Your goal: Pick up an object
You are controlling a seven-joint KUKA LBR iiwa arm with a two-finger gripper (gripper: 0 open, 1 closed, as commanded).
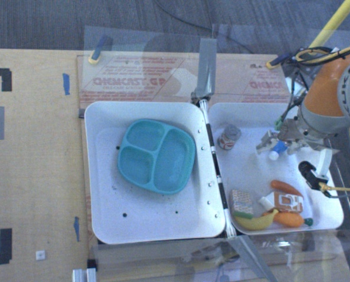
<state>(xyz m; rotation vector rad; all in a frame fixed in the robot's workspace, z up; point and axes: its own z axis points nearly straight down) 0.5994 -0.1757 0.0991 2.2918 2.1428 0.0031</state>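
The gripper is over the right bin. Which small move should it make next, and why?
Probably a short descent straight down. The gripper hovers in the right bin over a small blue and white thing, and no object shows between its fingers. The can and the banana lie further off.

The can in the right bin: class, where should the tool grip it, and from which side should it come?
Grip the can across its round side walls, coming down from above. It seems to stand roughly upright with its top facing the camera, and open bin floor surrounds it, so fingers could likely drop on either side. The divider lies close on its left, so spanning front to back looks safer.
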